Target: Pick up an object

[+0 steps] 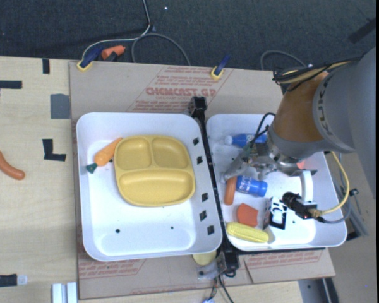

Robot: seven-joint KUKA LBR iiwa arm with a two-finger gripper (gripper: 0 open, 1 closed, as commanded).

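Blue can [251, 185] lies on its side in the right bin [331, 240], just under the gripper [252, 161] as the view runs, v. close to it, maybe touching, though the angle's too poor to be sure. Gripper hangs low over the middle of that bin. Can't tell whether it's released or clenched, since the wrist blocks the view, and nothing is visibly gripped.

Just left of the can, and below-left of the gripper, there's a small orange sausage-shaped piece [229, 192]. Further down from the gripper sits a red-orange block [246, 214], then a yellow corn cob [248, 233] along the bin's near wall. On the gripper's other side, up and slightly left, is a clear bottle w/ blue cap [239, 140], lying down.

Well off to the gripper's left is the left bin [145, 235], holding a yellow divided plate [155, 169] w/ a toy carrot [105, 153] touching its left edge. Far left again, out on the bench, lies a lone sausage [8, 165].
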